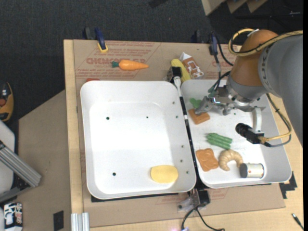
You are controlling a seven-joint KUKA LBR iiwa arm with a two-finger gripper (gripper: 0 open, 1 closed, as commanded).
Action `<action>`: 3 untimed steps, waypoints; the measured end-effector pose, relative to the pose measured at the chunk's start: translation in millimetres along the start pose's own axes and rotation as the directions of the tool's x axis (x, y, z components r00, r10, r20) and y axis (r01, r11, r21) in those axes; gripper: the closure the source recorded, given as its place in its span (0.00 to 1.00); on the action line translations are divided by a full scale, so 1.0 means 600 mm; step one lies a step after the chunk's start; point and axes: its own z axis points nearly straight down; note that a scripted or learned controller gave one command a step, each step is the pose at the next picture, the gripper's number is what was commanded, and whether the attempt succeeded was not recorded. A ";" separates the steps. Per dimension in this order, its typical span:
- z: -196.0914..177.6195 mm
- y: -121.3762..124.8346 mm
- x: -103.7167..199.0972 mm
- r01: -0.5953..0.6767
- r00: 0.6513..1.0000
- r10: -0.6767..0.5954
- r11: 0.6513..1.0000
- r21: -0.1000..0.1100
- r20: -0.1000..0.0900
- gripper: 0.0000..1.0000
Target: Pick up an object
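Flat orange-brown slab (198, 116) lies beside ribbed green pods (219, 139), curved croissant (230, 158).

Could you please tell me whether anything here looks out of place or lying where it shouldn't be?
Yes: an orange toy carrot lies on the brown board behind the left white bin, outside both bins. A yellow banana-shaped toy and a small printed carton also sit outside, near the bins' back corners.

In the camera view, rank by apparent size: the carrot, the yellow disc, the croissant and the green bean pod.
1. Carrot and yellow disc: too alike to rank, the carrot longer, the disc broader.
2. Croissant and green bean pod: too close to rank; the croissant looks bulkier.
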 end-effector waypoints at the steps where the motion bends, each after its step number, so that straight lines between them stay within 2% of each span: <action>1: 0.001 0.002 0.000 0.000 1.000 0.000 1.000 0.002 -0.001 0.00; 2: 0.004 0.016 -0.012 0.004 1.000 -0.004 1.000 0.020 -0.008 0.00; 3: 0.001 0.009 -0.018 0.002 1.000 -0.002 1.000 0.008 -0.008 0.00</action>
